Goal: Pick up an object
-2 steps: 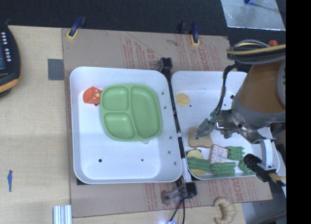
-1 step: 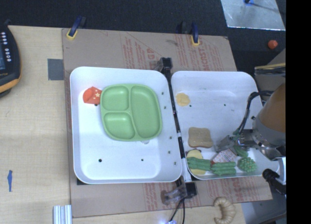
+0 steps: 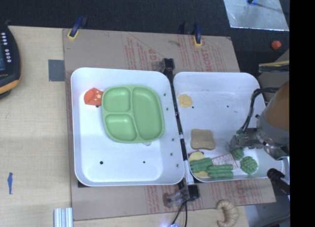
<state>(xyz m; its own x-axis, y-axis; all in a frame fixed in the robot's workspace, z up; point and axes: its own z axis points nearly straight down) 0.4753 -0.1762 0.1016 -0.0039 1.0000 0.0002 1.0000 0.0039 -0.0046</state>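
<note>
Left bin (image 3: 88, 169): carries a green divided plate (image 3: 133, 113) lying flat near its far side, with a red toy (image 3: 92, 96) tucked against the plate's left edge; nothing here is near the arm.
Right bin (image 3: 216, 81): holds the loose items, most of them gathered toward its near edge.
Tan piece (image 3: 202, 139): a flat bread-like slab, lying apart from the rest in the middle of the right bin, so it would be easy to reach from above.
Yellow disc (image 3: 185, 101): small, alone near the left wall of the right bin.
Green beans (image 3: 212, 168): a bundle lying on a small card by the near wall, close to a round green vegetable (image 3: 249, 164).
Gripper (image 3: 241, 145): low over the near right part of the right bin, just beside a small green piece (image 3: 237, 153); the view is too blurred here to tell its state.
Arm (image 3: 275, 115): reaches in from the right, its wrist bent down toward the cluster.
Likely target: one of the green items beside the gripper, judging by where it hangs.
Risk: the crowding by the wall leaves little room.
</note>
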